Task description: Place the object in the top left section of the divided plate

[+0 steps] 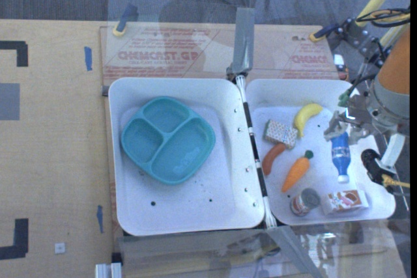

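1. The gripper (341, 125) sits over the right edge of the right bin (384, 208), just above the cap end of a blue bottle (340, 156); whether it is released or clenched cannot be told.
2. The bottle lies on the bin floor, near the right wall.
3. The teal divided plate (168, 139) rests in the middle of the left bin (130, 205).
4. A banana (306, 116) lies toward the right bin's back edge, with a patterned block (281, 133) just left of it.
5. A carrot (297, 170) lies mid-bin; a can (303, 201) and a small carton (344, 201) sit along the front edge.
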`<state>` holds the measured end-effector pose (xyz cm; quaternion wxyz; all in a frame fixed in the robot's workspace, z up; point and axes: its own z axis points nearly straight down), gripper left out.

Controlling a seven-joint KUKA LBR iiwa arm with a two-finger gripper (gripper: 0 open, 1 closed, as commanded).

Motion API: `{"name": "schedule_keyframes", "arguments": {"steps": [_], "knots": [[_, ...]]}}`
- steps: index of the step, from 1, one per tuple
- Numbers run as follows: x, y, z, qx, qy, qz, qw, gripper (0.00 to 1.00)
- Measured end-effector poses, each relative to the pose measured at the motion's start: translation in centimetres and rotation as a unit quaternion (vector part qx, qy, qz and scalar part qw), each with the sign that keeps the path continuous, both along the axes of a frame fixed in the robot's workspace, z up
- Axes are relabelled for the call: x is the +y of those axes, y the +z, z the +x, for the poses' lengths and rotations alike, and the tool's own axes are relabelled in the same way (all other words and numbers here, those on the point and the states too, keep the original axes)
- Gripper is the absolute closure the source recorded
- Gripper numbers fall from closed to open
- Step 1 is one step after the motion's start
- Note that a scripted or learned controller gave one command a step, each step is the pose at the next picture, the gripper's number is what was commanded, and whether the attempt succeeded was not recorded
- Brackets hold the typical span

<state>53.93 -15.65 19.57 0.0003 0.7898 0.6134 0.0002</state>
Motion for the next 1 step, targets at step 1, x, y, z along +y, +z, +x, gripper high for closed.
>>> {"name": "schedule_keyframes", "arguments": {"steps": [1], "knots": [[4.19, -1.17, 12.80, 0.000, -0.023, -0.0006, 0.9997, 1.00]]}}
